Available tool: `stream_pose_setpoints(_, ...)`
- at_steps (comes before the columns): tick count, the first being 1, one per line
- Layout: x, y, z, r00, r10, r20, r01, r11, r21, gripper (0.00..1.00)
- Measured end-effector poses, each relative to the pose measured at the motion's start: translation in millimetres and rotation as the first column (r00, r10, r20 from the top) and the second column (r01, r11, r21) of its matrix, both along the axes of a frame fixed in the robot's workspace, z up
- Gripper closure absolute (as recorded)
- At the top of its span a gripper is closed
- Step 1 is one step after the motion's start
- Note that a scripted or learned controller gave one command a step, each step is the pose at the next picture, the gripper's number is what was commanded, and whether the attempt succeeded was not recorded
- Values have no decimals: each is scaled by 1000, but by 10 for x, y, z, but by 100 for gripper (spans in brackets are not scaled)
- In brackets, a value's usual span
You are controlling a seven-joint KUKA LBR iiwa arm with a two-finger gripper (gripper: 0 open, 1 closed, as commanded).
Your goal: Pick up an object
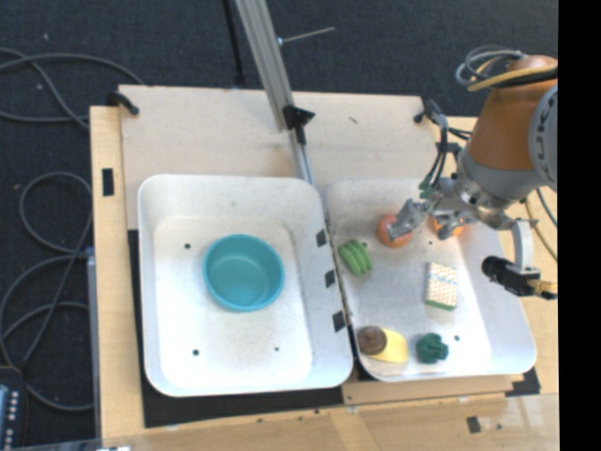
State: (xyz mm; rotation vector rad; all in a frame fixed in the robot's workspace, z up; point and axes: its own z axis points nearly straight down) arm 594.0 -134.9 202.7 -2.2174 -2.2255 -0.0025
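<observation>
While the teal bowl (244, 271) sits alone in the left bin (169, 205), we note the right bin (498, 336) carries a green piece (356, 256), a yellow-and-brown toy (383, 344), a dark green lump (432, 347) and a speckled sponge (441, 285). The hand (424, 220) is low over an orange object (394, 232); whether it is apart or clamped we cannot tell. We judge this the reach-and-grasp step; next: a firm close, then a lift.

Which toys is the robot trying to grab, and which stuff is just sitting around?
Part of the job:
the gripper
orange toy right by the gripper
green toy, sponge block, yellow and brown toy, dark green toy, all pickable in the right bin

Just lying about:
teal bowl in the left bin
metal pole
</observation>
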Motion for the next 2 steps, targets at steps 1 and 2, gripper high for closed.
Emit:
stream_pose_setpoints(1,0,0,1,1000,-1,0,1,1000,0,0)
stream_pose_setpoints(2,-43,46,-451,1000,-5,-5,5,1000,-4,0)
